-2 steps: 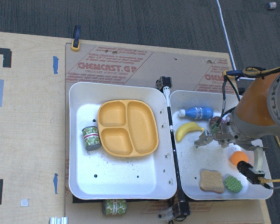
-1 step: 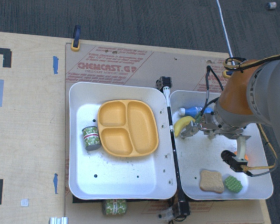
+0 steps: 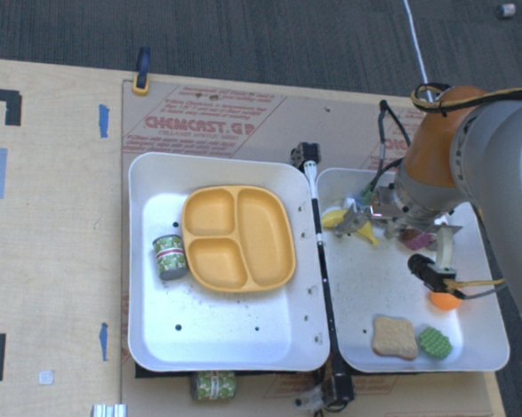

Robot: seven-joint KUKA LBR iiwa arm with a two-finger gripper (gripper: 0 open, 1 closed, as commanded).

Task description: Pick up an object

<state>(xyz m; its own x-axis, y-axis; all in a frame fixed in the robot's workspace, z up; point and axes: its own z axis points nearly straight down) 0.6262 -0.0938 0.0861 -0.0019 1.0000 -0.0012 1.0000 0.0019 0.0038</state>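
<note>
Tool (image 3: 364, 221) beside yellow toy (image 3: 335, 219); toast (image 3: 395, 336), green piece (image 3: 434, 342) well apart

My own wrist hides the right bin's (image 3: 465, 356) far corner; my gripper (image 3: 381, 216) is a blur of metal there, its fingers unreadable; a yellow thing (image 3: 335, 219) beside it is too small to name; my arm (image 3: 505, 167) runs off the right edge.

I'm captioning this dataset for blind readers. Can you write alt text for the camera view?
A grey robot arm reaches from the right into the right bin, which holds a yellow toy, a slice of bread and a green item. The left bin holds a yellow divided plate and a small can.
</note>
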